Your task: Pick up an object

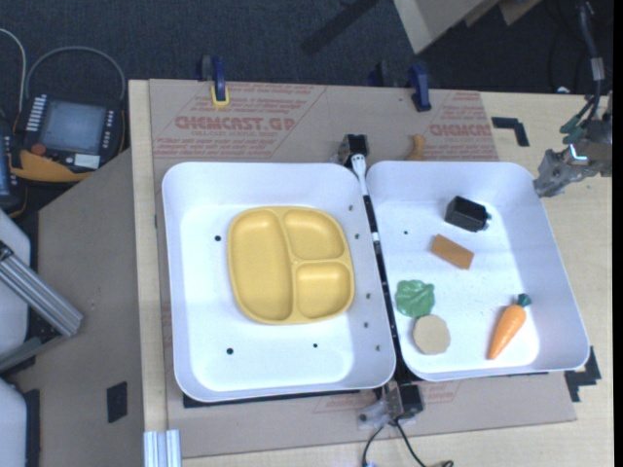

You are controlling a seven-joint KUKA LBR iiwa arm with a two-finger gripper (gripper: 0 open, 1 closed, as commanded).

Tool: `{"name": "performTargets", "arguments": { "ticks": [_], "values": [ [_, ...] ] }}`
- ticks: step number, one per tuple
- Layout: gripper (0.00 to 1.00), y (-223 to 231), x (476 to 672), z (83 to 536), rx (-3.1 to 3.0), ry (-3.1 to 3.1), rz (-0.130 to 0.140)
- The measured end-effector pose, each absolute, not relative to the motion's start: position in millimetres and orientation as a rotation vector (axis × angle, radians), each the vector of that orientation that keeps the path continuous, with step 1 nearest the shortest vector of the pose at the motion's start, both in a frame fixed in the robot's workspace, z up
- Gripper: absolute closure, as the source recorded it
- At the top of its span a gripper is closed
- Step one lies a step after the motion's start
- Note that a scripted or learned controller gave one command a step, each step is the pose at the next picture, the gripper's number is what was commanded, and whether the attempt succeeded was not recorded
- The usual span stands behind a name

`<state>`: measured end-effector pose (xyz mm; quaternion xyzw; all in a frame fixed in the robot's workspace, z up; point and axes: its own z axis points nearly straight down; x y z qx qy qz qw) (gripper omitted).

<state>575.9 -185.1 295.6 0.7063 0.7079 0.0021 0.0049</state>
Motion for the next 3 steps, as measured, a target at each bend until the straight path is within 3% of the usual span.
{"name": "performTargets", "arguments": {
  "ticks": [3],
  "values": [
    [1.00, -31, 547.9, 260, 2.219, 2.230, -0.003]
  ]
}}
